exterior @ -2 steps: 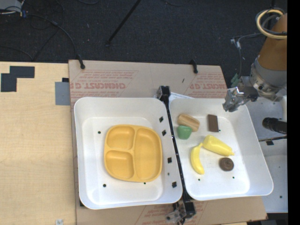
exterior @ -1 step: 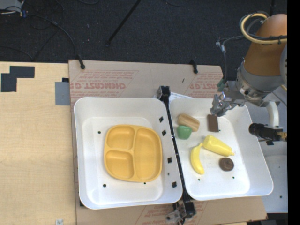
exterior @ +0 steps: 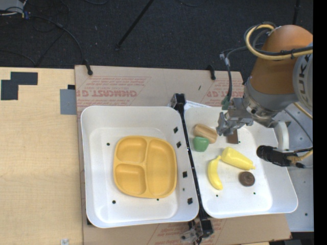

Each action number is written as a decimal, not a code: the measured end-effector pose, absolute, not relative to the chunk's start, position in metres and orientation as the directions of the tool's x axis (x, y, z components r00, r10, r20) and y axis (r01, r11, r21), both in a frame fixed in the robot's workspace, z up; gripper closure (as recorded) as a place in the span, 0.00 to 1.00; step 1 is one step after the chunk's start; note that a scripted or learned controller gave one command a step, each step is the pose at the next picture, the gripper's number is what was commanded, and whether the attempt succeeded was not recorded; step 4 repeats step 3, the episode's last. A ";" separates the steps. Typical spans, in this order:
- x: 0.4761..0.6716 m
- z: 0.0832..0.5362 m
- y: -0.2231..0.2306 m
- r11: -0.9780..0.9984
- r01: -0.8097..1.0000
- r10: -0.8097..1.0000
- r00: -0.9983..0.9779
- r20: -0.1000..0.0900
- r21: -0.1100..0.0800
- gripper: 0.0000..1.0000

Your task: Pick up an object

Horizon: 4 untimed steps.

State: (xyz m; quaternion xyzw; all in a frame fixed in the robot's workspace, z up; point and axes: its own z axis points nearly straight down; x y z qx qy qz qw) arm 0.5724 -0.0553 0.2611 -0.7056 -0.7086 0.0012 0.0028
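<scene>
The camera view looks down at a slant on two shallow white plastic bins that stand side by side on the counter, on a sheet of brown cardboard (exterior: 133, 88). The left bin (exterior: 97, 188), in the middle of the frame, holds a yellow plastic plate with three compartments (exterior: 145, 166), which lies flat near its centre.

The right bin (exterior: 278, 198) holds the small things that could be picked: a tan cylinder like a bread roll (exterior: 205, 132) at its upper left, a small green round piece (exterior: 200, 144) touching it from below, a yellow plastic banana (exterior: 214, 174) lower down, a yellow wedge-shaped piece (exterior: 237, 158) just beside the banana, and a small dark brown round piece (exterior: 247, 178) at the lower right of the group. They lie loose and close together, probably because they were simply dropped in.

The grey arm with the orange band comes in from the upper right, and its tool (exterior: 231, 131) hangs over the upper part of the right bin, between the tan cylinder and the yellow wedge. I cannot tell how wide it stands, and nothing can be seen in its hold. I judge that the pick is not yet made.
</scene>
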 end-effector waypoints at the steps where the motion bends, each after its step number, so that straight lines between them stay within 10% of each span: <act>1: 0.550 0.243 -0.003 0.005 1.000 1.000 -0.005 0.002 -0.007 1.00; 4: 0.528 0.221 0.109 0.006 1.000 1.000 -0.006 0.001 -0.007 1.00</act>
